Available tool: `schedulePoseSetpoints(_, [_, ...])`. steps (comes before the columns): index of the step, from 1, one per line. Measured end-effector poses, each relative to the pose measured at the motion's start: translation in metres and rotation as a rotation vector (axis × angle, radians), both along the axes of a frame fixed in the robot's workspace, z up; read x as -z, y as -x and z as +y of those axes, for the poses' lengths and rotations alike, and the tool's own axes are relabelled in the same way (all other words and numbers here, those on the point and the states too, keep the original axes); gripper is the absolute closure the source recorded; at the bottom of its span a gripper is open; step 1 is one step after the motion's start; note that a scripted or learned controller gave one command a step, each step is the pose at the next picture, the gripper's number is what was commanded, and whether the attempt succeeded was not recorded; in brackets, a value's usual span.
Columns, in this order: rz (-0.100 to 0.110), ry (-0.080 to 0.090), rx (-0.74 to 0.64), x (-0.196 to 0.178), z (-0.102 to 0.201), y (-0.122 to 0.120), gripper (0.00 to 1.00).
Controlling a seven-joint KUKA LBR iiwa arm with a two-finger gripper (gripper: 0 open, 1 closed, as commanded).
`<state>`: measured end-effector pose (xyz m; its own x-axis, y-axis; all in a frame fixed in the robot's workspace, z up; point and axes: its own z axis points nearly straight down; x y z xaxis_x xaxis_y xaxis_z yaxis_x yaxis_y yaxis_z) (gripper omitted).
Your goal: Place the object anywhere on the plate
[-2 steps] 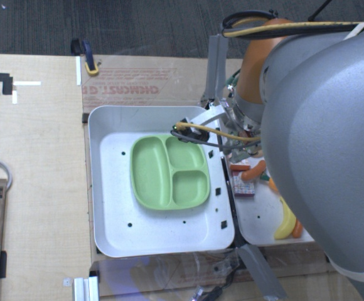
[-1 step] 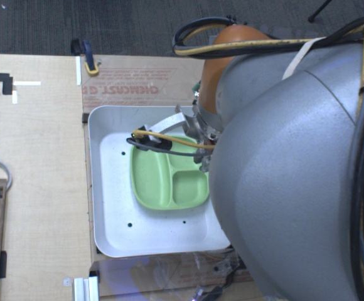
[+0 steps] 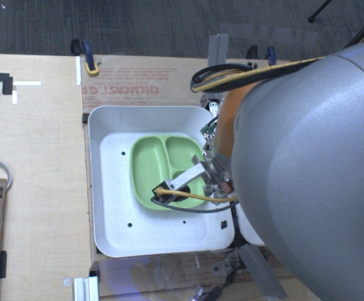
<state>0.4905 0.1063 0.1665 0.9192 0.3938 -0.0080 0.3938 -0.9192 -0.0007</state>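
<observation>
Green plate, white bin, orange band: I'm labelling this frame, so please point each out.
green plate [image 3: 147,168], camera view, bare floor of its left compartment.
white bin [image 3: 114,180], camera view, bare floor left of the plate.
orange band [image 3: 228,121], camera view, its visible left part.

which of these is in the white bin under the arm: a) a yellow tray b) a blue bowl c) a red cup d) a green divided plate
d: a green plate with raised ridges splitting it into compartments lies in the white bin.
</observation>
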Motion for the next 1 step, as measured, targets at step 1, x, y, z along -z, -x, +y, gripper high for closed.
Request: schedulePoseSetpoints(1, [-0.002,-0.002,-0.295,-0.0426,0.0133,-0.0259,1.00])
